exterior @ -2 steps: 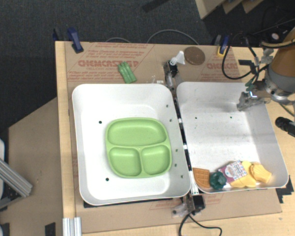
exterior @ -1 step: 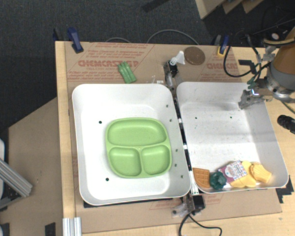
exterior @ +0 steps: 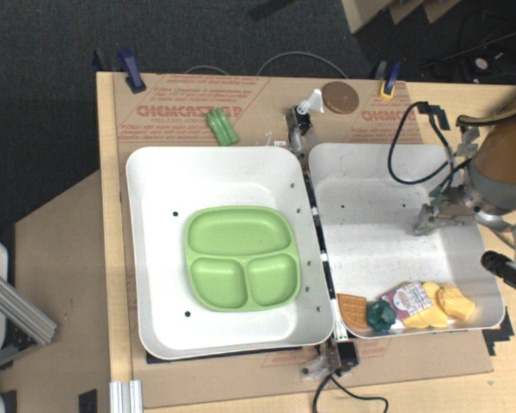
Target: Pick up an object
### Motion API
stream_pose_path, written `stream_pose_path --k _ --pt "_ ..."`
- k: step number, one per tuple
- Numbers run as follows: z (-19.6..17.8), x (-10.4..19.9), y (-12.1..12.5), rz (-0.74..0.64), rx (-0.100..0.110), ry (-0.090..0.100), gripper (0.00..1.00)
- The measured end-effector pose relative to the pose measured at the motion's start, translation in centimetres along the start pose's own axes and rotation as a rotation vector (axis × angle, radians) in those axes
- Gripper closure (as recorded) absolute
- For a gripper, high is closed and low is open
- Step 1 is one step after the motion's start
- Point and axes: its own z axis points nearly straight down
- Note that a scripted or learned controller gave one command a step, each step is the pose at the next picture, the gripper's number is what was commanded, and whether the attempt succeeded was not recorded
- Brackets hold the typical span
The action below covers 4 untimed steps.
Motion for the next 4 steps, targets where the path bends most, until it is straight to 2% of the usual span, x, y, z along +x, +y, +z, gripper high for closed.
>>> stream_pose_path --k 1,2,3,4 --pt "-10.7 2.6 0.5 -0.006 -0.016 -0.005 1.00" --pt "-10.1 2.5 0.4 -0.004 -0.009 -0.003 0.00" --pt "0.1 0.4 0.8 -0.003 -0.006 0.006 0.00" --pt "-0.3 0.4 0.3 -0.006 -0.007 0.003 0.00"
